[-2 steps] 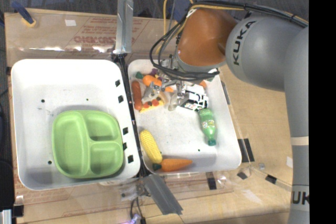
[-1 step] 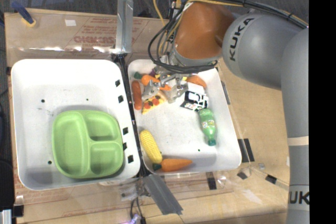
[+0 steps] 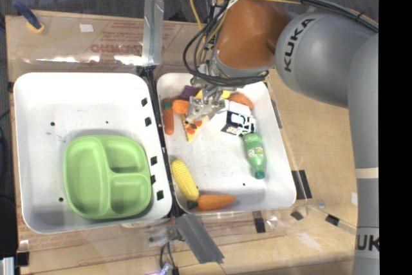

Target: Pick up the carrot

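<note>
An orange carrot point(image 3: 217, 201) lies on its side against the front wall of the right bin point(image 3: 277, 193), next to a yellow corn cob point(image 3: 184, 180). My gripper point(image 3: 202, 107) hangs under the orange band at the back of this bin, well away from the carrot. It sits among a cluster of toys there, just above a yellow pizza slice point(image 3: 191, 130). The wrist and cables hide what is directly under it.
Around the gripper lie a small orange-red piece point(image 3: 168, 120), another orange piece point(image 3: 243, 100), a purple item point(image 3: 188, 93) and a black-and-white item point(image 3: 237, 123). A green bottle point(image 3: 254, 154) lies at the right. The left bin point(image 3: 38, 100) holds a green divided plate point(image 3: 108, 176).
</note>
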You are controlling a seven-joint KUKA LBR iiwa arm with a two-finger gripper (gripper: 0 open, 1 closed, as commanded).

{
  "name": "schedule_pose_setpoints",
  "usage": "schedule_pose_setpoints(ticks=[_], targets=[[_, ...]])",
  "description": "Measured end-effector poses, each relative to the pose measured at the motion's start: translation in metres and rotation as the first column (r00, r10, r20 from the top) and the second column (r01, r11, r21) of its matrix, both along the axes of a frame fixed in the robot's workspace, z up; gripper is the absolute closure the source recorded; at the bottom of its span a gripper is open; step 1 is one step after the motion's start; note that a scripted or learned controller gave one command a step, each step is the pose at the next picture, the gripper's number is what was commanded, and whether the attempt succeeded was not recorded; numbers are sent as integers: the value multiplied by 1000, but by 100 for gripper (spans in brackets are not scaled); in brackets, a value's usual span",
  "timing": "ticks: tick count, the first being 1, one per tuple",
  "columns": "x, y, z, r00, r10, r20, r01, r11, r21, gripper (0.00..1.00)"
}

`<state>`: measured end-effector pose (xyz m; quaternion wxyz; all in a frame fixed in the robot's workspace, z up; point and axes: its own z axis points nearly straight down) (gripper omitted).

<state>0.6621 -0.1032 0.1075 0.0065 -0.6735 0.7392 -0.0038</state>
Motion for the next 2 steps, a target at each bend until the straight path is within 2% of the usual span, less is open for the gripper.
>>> schedule_pose_setpoints(ticks=[1,2], targets=[[-139,-21,-18,887,-461,-21,461,888,-4,100],[-139,-21,-18,888,-460,-19,460,888,-5,0]])
